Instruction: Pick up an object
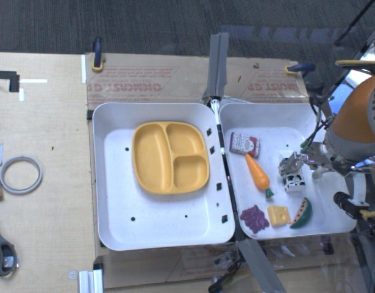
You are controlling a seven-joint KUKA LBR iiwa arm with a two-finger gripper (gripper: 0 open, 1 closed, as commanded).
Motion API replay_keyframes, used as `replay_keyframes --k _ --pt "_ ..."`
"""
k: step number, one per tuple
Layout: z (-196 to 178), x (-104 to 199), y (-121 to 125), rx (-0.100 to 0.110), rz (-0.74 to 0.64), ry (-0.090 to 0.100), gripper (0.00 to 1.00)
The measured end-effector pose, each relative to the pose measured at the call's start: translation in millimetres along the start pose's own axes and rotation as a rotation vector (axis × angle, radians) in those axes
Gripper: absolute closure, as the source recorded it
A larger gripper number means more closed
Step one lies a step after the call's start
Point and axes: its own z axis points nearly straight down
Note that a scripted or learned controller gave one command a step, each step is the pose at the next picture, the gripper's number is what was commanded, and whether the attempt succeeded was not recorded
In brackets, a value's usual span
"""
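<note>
From here I see two smooth, glossy white plastic bins [114,224], a matt yellow plastic plate [170,157], a pale wood-grain desk [47,224], printed brown cardboard [150,81] and a shiny metal gripper [292,166].

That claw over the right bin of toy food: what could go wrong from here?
1. The gripper hangs among closely packed toys: carrot, cheese and watermelon slice. It might nudge one instead of lifting it.
2. The watermelon slice lies near the right bin wall, which could hinder a grab.
</note>
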Motion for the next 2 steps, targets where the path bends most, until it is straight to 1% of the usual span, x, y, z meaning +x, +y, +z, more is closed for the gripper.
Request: replay_keyframes --k 1,2 --pt "-9.4 1.8 1.2 -0.001 -0.005 0.000 1.00" --pt "-9.1 28.0 -42.0 0.007 0.027 0.001 1.00"
